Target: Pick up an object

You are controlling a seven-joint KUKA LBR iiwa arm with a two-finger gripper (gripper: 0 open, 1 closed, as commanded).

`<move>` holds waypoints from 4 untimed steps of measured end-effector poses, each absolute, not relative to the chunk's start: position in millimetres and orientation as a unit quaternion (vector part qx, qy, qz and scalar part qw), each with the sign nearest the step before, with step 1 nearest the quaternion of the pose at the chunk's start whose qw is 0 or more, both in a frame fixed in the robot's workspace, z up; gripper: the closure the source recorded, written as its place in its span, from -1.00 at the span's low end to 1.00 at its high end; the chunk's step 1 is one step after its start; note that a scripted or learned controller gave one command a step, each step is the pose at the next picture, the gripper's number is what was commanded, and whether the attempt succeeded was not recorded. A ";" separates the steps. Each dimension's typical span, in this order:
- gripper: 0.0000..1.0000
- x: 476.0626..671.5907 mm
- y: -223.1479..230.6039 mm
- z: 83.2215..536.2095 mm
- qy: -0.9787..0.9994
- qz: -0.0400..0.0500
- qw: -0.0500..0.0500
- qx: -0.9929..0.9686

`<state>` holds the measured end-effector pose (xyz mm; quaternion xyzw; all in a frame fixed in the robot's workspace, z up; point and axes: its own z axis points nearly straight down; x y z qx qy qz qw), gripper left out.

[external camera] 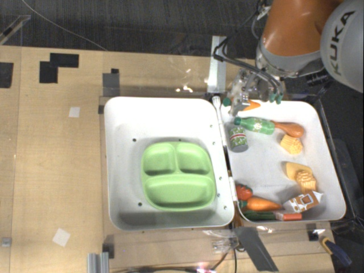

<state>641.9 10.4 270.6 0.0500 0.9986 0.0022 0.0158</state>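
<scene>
My gripper (252,99) hangs over the far left corner of the right bin (329,152). Its green-tipped fingers (227,102) stand wide apart, so it is open. A small orange piece (253,104) lies in the gap below, touching neither finger. Just in front of it lie a green bottle (256,125) on its side and a small green can (238,139).
The right bin also holds a brown drumstick (291,129), a yellow corn piece (292,145), a yellow pastry (301,176), a carrot (263,203), a red tomato (243,192) and a small carton (302,202). The left bin (119,129) holds a green divided plate (178,175).
</scene>
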 end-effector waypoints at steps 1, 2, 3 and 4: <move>1.00 644.1 11.4 284.2 0.999 0.003 0.021 0.049; 1.00 594.3 -20.5 233.8 0.999 0.000 0.004 -0.032; 1.00 670.4 -92.1 246.0 1.000 -0.001 0.006 -0.023; 1.00 670.0 4.5 212.7 1.000 0.003 0.004 0.008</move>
